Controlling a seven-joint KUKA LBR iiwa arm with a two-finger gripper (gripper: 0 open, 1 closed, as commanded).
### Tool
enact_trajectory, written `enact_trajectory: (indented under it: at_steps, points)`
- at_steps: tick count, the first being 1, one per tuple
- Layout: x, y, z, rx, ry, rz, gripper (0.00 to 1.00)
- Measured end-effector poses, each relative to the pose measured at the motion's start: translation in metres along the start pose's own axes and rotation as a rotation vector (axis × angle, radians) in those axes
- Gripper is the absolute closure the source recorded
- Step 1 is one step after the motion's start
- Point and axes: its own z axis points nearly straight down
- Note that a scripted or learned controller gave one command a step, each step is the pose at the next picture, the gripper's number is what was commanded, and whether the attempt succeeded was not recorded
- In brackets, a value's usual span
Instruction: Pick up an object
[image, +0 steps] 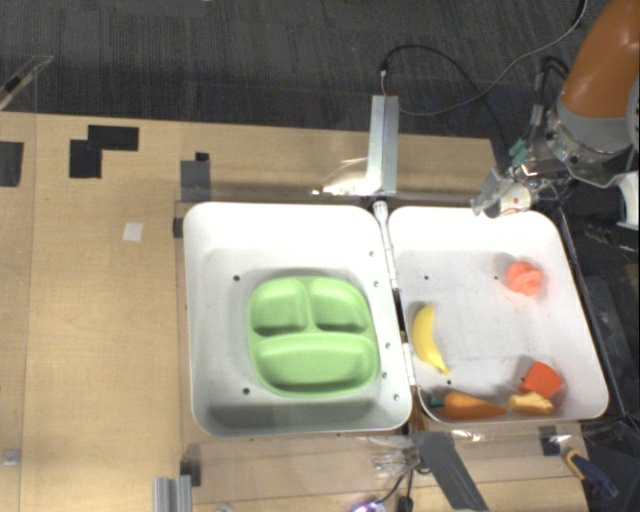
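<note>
We see our gripper (503, 196) hanging at the far rim of the right bin (470, 250), near its far right corner, and we cannot tell from this slanted view how it is set, since the tip is small and pale against the white wall. Nothing shows between it that we could call held. The candidates all lie in this same bin: a pink lump (524, 277) sits nearest, just toward the near side and slightly right of the gripper; a banana (429, 338) lies by the left wall, its long axis running roughly from far to near with a slight curve; an orange block (541, 379), a carrot (472, 405) lying along the near wall, and a small yellowish piece (532, 403) crowd the near right corner. The left bin (215, 250) holds a green divided tray (312, 335), well apart from the arm. We judge the pink lump the likeliest pick: the coming move turns on the gripper travelling a short way toward the near side and descending, and the lump's roundish shape asks for no particular wrist turn.
</note>
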Motion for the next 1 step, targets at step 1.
enact_trajectory:
  at_steps: [1]
  points:
    - [0.0754,-0.0509,0.0431,0.004,0.002,-0.189,1.0]
